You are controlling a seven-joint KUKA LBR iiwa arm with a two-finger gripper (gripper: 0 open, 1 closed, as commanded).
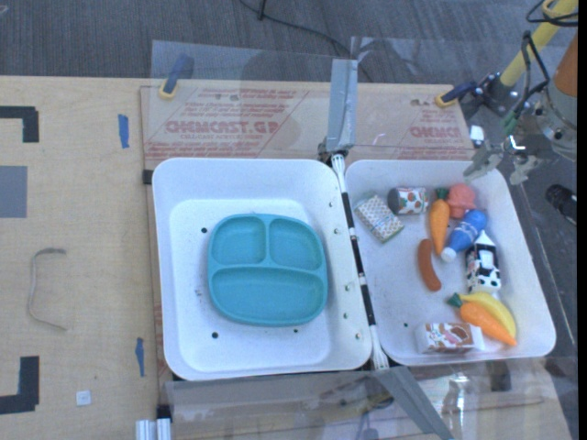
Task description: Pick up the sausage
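Note:
The sausage (427,264) is a short reddish-brown link lying on the floor of the right bin (404,324), near its middle and left of the other toys. My gripper (501,167) hangs over the bin's far right corner, well up and to the right of the sausage. Its fingers are spread open with nothing between them.
An orange carrot (439,225) and a blue bottle (461,236) lie just right of the sausage. A cow-print carton (483,266), a banana (495,310), a packet (451,337), a can (409,200) and a checkered box (379,218) share the bin. A teal divided plate (268,269) sits in the left bin (183,200).

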